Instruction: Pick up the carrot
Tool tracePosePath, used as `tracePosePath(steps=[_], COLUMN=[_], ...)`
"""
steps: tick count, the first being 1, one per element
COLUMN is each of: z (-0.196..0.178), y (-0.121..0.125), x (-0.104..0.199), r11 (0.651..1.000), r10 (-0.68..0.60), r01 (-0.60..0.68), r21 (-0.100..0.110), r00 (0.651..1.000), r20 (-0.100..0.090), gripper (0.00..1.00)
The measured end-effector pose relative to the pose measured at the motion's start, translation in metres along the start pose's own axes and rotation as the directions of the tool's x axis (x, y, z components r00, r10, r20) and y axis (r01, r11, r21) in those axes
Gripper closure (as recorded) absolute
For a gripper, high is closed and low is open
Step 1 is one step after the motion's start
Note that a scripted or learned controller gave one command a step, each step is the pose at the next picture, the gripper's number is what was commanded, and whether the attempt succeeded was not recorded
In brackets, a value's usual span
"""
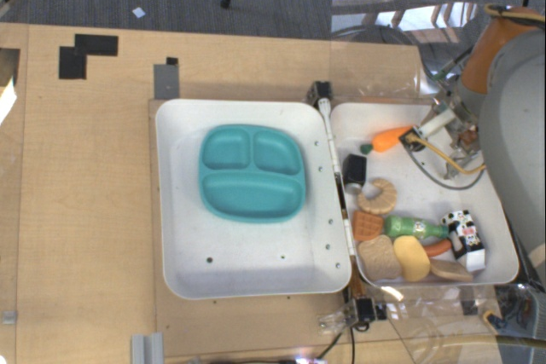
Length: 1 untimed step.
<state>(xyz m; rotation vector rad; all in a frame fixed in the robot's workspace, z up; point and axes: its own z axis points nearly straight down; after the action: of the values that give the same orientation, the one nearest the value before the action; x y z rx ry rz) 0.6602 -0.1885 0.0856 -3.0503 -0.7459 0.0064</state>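
Observation:
The carrot (391,139), orange with a small green tip at its left end, lies in the upper part of the right bin (486,192). My gripper (464,141) hangs over the bin's upper right corner, to the right of the carrot and apart from it. Nothing shows between the carrot and the gripper except bare bin floor and the robot's own cable.
A teal divided plate (252,173) lies in the left bin (183,260). Below the carrot sit a black block (354,170), a bagel (378,196), a waffle (368,226), a green piece (414,228), a cow toy (465,236), a yellow piece (411,258) and bread (378,258).

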Motion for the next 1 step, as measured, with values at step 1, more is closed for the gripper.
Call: tracePosePath(steps=[1], z=[0.0002], y=[-0.0719], x=[0.0289], r11=[0.984], r10=[0.177], r01=[-0.177], r21=[0.003], r00=[0.984], r20=[-0.006], gripper=[0.0])
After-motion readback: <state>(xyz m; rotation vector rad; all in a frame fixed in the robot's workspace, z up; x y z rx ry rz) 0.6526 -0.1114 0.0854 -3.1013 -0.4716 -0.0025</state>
